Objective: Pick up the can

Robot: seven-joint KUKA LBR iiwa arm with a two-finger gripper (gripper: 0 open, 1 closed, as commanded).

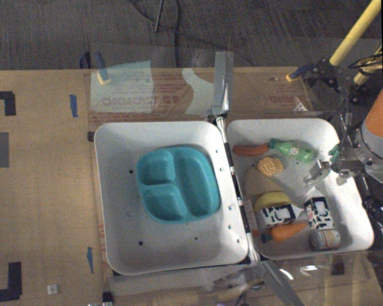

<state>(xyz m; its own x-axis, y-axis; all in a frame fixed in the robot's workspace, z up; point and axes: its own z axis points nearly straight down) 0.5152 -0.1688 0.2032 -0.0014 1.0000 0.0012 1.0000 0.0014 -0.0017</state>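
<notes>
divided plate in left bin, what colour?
Teal, all three compartments. The divided plate shows plainly in the camera view.

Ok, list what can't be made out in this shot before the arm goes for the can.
- Gripper, camera view: small and blurred, so the finger state is unreadable.
- Arm: cut off by the right edge.
- Can: lying in the right bin's near corner, label too blurred to read.
- Black-and-white cartons: print too small to read.
- Carrot: its tip overlaps one carton.

Bench (pixel 43 204), left bin (pixel 119 246), right bin (pixel 353 206)
</notes>
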